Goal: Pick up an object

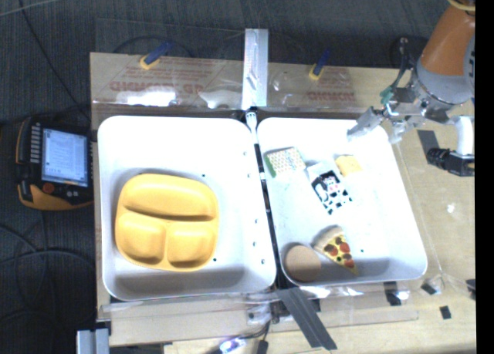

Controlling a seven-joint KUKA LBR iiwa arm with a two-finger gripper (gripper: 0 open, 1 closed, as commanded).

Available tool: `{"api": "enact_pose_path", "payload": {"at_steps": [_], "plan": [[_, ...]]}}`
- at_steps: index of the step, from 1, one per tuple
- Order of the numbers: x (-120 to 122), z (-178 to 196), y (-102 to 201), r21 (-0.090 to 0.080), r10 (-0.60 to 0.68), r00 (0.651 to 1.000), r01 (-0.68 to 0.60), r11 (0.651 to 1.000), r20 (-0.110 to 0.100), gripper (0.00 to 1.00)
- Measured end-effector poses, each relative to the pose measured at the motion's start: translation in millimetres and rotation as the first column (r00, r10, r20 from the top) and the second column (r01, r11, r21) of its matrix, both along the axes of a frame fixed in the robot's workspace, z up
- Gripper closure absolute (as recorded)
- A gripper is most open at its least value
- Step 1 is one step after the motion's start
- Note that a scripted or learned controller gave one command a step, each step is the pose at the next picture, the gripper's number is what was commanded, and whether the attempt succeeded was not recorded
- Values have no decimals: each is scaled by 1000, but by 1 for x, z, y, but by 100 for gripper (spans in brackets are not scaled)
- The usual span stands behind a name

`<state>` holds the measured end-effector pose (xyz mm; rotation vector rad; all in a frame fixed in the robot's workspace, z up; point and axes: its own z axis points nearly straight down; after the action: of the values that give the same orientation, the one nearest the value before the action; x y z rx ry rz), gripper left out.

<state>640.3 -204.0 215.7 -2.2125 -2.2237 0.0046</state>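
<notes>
The claw [369,124] hangs over the top right corner of the right bin [409,221]. I cannot tell how wide it is open, because it looks small and blurry from up here. I see nothing in it.

The job is to pick up one thing, so all the toys in the right bin count. A small yellow block [348,164] lies just below the claw and is the closest one. Beside the block, toward the middle wall, is a white card with black marks [329,189]. Past that, near the wall, is a green dotted square [284,160]. Far from the claw, at the bottom edge of the bin, lie a pizza slice toy [336,249] and a brown round lump [301,261], touching each other.

I think the yellow block is the best pick. It sits apart from the other toys. The claw should go straight down over its middle, then close slowly. The block looks flat and low, so the claw must go almost to the bin floor, or it may slide off.

The left bin [108,190] holds a big yellow tray [166,220].
</notes>
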Motion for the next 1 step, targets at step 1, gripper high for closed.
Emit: {"api": "enact_pose_path", "payload": {"at_steps": [1], "plan": [[-68,-88,28,0,40,999,-40,999,-1,0]]}}
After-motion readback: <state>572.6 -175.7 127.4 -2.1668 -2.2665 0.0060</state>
